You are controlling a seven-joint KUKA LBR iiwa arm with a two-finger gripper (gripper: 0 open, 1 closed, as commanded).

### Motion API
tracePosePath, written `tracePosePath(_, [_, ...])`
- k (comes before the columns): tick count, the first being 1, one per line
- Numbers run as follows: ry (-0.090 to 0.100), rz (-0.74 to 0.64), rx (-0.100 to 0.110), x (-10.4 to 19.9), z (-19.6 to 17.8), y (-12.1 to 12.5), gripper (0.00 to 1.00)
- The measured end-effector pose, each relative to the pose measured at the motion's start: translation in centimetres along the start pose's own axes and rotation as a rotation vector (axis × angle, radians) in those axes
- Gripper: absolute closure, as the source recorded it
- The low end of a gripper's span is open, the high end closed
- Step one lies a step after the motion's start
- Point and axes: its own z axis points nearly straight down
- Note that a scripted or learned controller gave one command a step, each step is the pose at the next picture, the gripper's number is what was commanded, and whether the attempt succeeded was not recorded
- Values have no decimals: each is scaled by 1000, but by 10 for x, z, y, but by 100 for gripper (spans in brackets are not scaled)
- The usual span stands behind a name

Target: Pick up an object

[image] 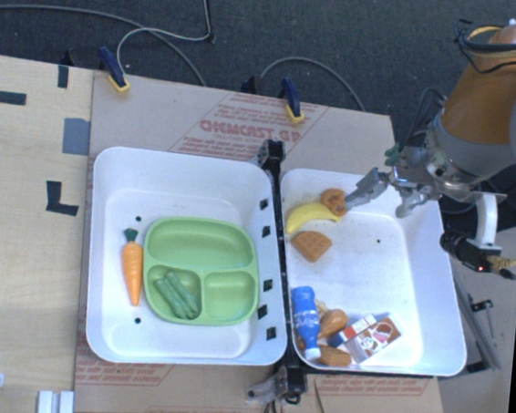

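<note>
Yellow banana [304, 218] is seen lying just left of and below the widely spread, empty gripper [389, 195] in the right bin [435, 265], its long axis slanting up toward the jaws, a small pastry [334, 200] between.

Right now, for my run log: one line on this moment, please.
gripper: open, above right bin, holding nothing | nearest: banana, pretzel | carrot: left bin

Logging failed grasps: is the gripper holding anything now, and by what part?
Nothing is held. The gripper hangs open above the right bin's far end, with nothing between its fingers; the banana lies nearby.
</note>
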Motion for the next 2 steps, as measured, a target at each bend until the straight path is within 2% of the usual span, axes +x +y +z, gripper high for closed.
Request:
tracePosePath(1, [0,0,2,2,77,32,0])
tracePosePath(2, [0,1,-17,4,169,71,0])
